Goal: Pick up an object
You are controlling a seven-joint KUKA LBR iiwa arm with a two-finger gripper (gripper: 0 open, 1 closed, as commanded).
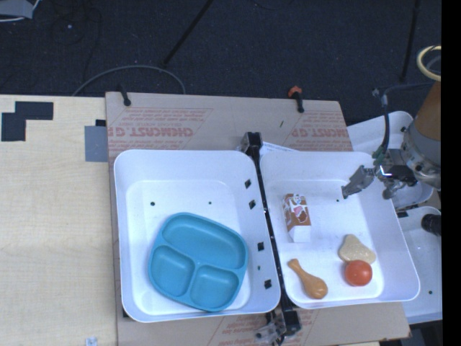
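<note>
In the right bin (pixel 328 166) lie a small white and brown carton (pixel 297 218), a beige bread-like piece (pixel 356 249), a red tomato (pixel 358 273) and a tan drumstick (pixel 308 279). My gripper (pixel 373 185) hangs over the bin's right rim, above and to the right of the carton. It is open, with its two fingers spread wide and nothing between them. The nearest object, the beige piece, lies below it and apart from it.
The left bin (pixel 144 171) holds a blue divided plate (pixel 198 260). A black clip rail (pixel 261 215) runs between the two bins. Both bins rest on a cardboard sheet (pixel 216 125). The wooden bench (pixel 50 222) stretches away to the left.
</note>
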